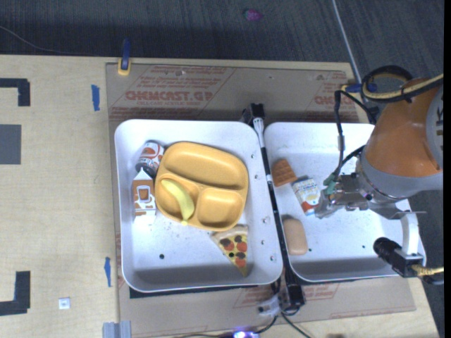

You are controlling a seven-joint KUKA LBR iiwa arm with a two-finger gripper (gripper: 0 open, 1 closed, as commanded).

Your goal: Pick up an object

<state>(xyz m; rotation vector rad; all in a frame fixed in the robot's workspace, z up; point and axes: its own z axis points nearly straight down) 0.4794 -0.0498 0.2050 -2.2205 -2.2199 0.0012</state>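
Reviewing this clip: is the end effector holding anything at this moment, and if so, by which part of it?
Cannot be told. The end effector hangs over the right bin beside the small white packet, but nothing visibly sits between its tips.

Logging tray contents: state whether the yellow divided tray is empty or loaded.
Loaded: the yellow divided tray holds a banana in its lower-left compartment.

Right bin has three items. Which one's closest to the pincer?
The small white packet, lying just left of the pincer. The brown piece sits farther up-left by the divider, the tan bun-like piece lower down.
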